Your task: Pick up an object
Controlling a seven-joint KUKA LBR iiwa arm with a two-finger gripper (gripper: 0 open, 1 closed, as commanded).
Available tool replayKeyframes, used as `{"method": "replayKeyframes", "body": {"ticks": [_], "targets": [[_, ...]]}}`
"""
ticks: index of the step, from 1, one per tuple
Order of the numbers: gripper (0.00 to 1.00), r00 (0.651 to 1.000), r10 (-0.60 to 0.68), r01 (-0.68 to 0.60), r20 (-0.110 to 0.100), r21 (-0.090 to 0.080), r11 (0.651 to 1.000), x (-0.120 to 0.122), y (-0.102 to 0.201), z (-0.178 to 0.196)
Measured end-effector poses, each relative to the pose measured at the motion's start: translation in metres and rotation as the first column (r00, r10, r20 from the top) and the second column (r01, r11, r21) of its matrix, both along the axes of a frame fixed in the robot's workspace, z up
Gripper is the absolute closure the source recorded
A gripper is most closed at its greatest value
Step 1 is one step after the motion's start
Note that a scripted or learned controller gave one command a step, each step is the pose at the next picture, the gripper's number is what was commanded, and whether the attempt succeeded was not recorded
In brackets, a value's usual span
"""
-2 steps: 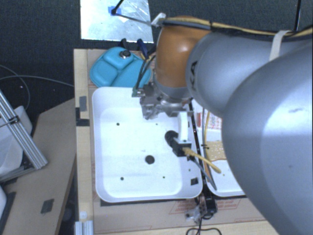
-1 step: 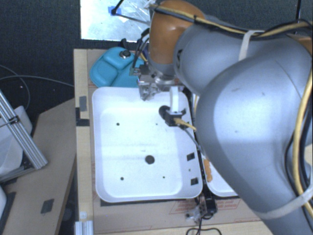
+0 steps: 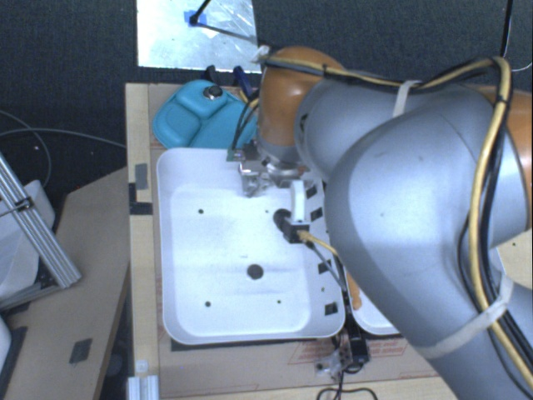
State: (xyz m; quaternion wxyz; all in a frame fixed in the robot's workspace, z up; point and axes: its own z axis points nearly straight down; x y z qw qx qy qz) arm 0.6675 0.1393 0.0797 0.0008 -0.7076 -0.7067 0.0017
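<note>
From my screen, the grey arm (image 3: 416, 215) covers most of the right side, its orange band (image 3: 287, 98) sitting just above the left bin's far right corner. The gripper (image 3: 252, 176) hangs over the far edge of the left bin (image 3: 191, 307), near that corner; whether it is open or closed I cannot tell from this slant, and I see nothing between its tips. A blue plastic object (image 3: 196, 115) lies just beyond the bin's far rim, outside it on the bench (image 3: 141, 248). Only a sliver of the right bin (image 3: 379, 322) shows past the left bin's near right corner, under the arm. A yellow and black cable (image 3: 491, 140) runs along the arm. I can read no writing or labels anywhere.
</note>
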Motion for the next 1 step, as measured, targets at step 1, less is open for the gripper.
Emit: {"method": "replayKeyframes", "body": {"ticks": [1], "targets": [[1.0,1.0,0.009,-0.009,0.007,0.004,1.0,0.0011,0.0547,0.0057]]}}
